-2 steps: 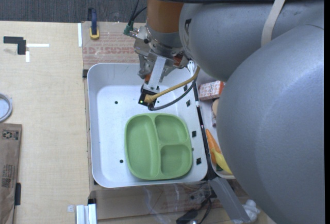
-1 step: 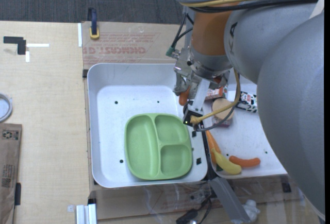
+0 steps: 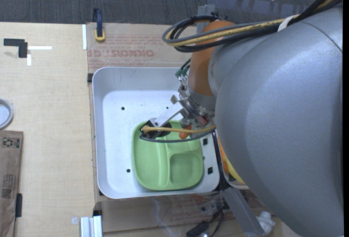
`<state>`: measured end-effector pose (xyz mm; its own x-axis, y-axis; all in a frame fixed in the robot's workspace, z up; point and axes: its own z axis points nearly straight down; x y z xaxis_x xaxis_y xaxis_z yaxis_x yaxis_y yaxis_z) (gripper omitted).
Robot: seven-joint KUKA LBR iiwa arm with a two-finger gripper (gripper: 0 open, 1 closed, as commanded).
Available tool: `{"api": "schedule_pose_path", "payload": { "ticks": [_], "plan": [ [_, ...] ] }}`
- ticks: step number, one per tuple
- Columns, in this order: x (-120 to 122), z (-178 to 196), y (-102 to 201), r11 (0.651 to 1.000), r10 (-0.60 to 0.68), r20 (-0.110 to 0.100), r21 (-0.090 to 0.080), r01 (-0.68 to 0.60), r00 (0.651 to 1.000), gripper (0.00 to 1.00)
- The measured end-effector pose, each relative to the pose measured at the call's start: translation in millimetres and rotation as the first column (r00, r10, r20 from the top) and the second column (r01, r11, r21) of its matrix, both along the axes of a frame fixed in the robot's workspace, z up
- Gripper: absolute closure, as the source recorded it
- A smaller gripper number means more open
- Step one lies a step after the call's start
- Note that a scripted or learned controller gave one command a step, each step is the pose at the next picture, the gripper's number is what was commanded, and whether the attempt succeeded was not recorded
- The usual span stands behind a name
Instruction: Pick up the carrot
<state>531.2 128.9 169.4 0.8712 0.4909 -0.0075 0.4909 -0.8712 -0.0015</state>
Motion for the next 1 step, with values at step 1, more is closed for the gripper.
{"api": "schedule_pose_path", "payload": {
  "ticks": [1],
  "plan": [
    [-36.8,28.6,-42.4,0.982,0.188,0.0,0.002,-0.188,0.982,1.0]
  ]
}}
